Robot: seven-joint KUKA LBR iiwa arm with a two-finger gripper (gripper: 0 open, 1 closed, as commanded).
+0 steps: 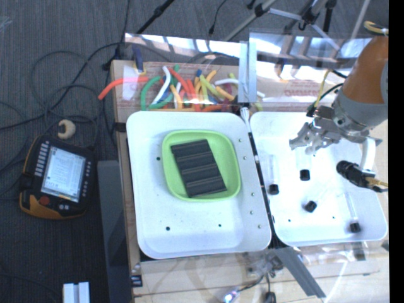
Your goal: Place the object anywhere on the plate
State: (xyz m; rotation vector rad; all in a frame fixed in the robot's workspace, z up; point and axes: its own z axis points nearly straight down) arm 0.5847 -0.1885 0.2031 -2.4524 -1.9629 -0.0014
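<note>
The gripper [314,137] hangs over the upper part of the right bin [328,232]; whether it is open or closed, and whether it has hold of anything, I cannot tell. Well to its left, in the left bin [189,238], sits the green plate [170,147], and a dark ridged block [198,167] lies on it. Just below the gripper a small black object [305,175] rests on the bin floor, another small black piece [309,205] lower still.

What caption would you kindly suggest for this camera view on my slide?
Dark ridged block lying on the green plate in the left bin; gripper over the right bin.
</note>
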